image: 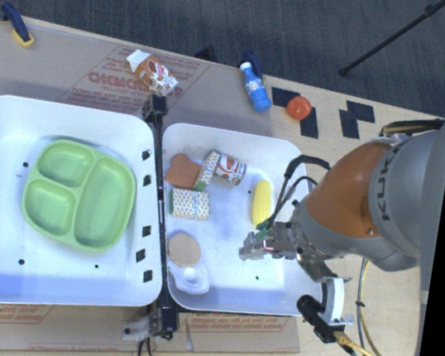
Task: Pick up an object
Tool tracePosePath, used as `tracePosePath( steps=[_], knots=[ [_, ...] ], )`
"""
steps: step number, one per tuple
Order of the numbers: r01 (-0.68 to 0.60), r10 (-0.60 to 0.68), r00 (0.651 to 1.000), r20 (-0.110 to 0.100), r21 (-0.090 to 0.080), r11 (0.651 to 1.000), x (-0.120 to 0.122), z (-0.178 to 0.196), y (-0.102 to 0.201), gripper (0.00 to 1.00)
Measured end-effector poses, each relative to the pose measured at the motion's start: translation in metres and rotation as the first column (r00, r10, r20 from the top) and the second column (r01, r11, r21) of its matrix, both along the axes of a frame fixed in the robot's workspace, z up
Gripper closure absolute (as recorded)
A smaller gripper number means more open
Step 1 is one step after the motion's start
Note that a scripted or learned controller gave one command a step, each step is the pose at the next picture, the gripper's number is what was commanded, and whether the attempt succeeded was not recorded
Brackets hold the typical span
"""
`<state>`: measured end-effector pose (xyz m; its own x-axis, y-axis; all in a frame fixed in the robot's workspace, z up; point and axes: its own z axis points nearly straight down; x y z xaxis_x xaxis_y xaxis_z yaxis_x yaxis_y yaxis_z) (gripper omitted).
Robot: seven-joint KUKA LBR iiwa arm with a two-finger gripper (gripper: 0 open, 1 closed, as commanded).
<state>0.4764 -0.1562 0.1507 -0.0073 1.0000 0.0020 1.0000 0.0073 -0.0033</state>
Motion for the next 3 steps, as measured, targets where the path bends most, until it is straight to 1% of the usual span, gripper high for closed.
tracePosePath(
  steps=[1, 2, 3],
  knots=[
    [0.0, 0.0, 1.0, 0.001, -0.001, 1.0, 0.0, 0.0, -0.001, 0.0],
    [0.003, -0.003, 1.0, -0.001, 0.001, 1.0, -0.001, -0.039, -0.055, 0.0],
    [0.001, -0.001, 1.0, 0.001, -0.001, 1.0, 0.038, -0.059, -0.054, 0.0]
  ],
)
